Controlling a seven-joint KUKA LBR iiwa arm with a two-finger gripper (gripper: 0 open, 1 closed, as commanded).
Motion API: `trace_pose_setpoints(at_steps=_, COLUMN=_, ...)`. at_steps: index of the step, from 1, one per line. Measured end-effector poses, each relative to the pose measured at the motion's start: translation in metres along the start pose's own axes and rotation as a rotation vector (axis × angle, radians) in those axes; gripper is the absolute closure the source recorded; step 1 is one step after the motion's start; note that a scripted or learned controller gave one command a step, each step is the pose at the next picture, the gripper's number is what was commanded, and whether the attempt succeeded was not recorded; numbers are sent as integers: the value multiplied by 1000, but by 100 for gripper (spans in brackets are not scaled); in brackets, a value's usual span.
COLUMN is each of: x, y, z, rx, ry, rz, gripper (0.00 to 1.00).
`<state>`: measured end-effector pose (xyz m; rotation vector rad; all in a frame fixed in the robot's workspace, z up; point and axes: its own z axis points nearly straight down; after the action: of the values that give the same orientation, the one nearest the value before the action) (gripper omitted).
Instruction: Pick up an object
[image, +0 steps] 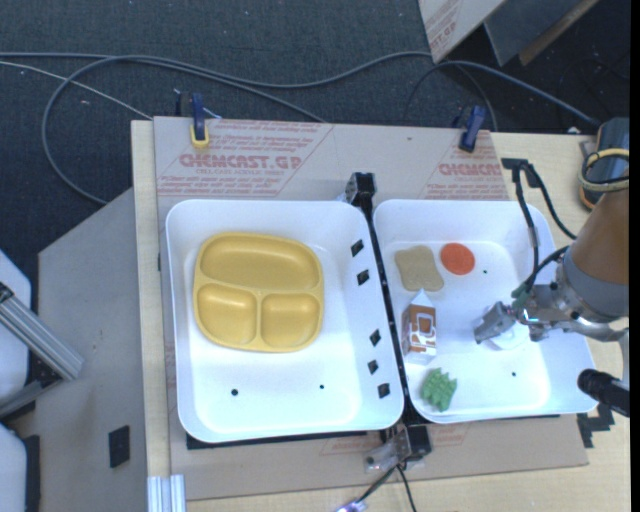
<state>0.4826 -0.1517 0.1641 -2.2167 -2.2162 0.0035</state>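
1. Brown and white, the small packet-like item (420, 331) lies in the right bin (520, 395), close to the divider between the two bins, and of the four things here it is the one nearest my gripper's height in the bin. It looks flat and boxy, with a white lower edge.
2. Around it: a tan bread-shaped slice (417, 268) just above it, an orange disc (458, 259) beside that slice, and a green leafy piece (438, 389) below, near the bin's front wall. All four lie apart from one another.
3. My gripper (494, 325) hovers over bare white floor to the right of the packet, touching none of them; nothing sits between my fingers, and at this size I cannot tell whether they stand apart or together.
4. I judge this as the approach step: no grasp is made yet.
5. Next I need to shift left over a chosen item, line my fingers across its narrow side, then descend.
6. Left bin (190, 330) holds a yellow divided plate (259, 291), well away.
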Motion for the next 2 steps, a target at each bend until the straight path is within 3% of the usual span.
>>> trace_pose_setpoints(at_steps=1, x=0, y=1, z=63, rx=0, ry=0, rz=0, gripper=0)
trace_pose_setpoints(at_steps=2, x=1, y=0, z=80, rx=-2, ry=0, rz=0, gripper=0)
